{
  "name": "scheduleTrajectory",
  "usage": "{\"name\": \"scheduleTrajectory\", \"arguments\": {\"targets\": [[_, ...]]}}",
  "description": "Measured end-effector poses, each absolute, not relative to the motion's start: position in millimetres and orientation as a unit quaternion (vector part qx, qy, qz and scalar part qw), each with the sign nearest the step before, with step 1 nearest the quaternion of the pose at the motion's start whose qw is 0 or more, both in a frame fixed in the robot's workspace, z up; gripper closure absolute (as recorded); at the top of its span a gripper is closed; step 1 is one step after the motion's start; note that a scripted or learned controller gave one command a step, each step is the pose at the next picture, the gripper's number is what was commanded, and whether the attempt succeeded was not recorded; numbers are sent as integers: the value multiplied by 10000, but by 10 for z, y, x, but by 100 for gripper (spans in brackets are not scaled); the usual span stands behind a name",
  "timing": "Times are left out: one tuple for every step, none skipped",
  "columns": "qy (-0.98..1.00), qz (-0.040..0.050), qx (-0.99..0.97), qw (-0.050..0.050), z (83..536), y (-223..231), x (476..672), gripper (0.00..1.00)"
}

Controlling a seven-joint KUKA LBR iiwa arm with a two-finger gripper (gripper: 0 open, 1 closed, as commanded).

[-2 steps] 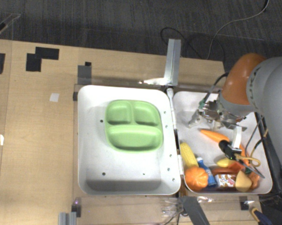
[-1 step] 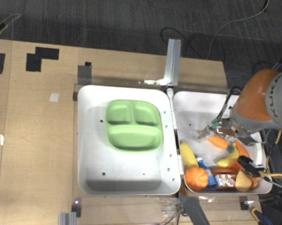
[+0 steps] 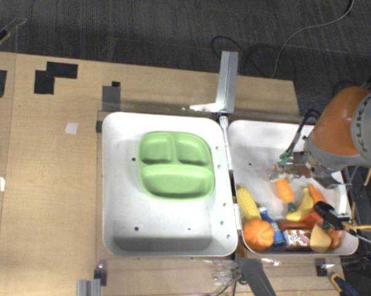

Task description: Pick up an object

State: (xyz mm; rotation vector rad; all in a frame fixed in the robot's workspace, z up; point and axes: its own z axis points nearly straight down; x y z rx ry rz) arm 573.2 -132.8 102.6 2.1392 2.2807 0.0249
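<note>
At right of frame, the gripper (image 3: 287,169), its grasp impossible to tell, hangs above a carrot (image 3: 284,190); a straight, centred descent looks best.

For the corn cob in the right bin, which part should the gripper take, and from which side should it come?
Probably the middle of the corn cob, from straight above. It lies flat and long, next to the right bin's left wall, with the orange fruit at its lower end. Closing the gripper across its narrow width seems safest; the wall leaves little room.
</note>
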Motion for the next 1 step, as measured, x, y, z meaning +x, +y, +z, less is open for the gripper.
{"name": "scheduleTrajectory", "arguments": {"targets": [[7040,25,7102,19,2058,-465,5703,100]]}}
